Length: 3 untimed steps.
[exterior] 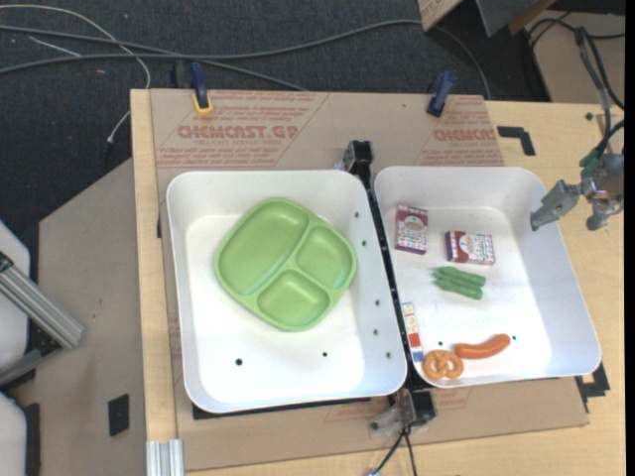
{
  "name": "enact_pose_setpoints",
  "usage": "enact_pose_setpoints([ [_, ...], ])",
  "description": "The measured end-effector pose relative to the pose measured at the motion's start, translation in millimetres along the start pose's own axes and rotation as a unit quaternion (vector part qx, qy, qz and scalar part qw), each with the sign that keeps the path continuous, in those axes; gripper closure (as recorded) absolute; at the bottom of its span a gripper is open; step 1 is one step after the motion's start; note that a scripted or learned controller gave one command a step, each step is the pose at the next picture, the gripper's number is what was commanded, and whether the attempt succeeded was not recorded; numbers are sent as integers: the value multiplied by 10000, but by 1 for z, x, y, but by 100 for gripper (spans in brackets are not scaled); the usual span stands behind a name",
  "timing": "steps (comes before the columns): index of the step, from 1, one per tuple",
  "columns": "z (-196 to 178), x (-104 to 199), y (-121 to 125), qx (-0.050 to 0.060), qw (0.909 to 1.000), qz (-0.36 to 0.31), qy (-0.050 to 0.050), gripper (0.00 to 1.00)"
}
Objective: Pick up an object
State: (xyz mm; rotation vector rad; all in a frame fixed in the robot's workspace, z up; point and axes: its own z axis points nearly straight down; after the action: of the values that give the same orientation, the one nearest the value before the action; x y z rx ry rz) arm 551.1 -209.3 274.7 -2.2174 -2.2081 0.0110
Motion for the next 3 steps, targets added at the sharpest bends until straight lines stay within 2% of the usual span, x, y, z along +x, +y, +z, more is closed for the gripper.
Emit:
enact_pose_setpoints([
  [1,-7,1,2,-65,10000,-22,-16,0],
  [3,83,3,-8,-48,10000,-21,-5,0],
])
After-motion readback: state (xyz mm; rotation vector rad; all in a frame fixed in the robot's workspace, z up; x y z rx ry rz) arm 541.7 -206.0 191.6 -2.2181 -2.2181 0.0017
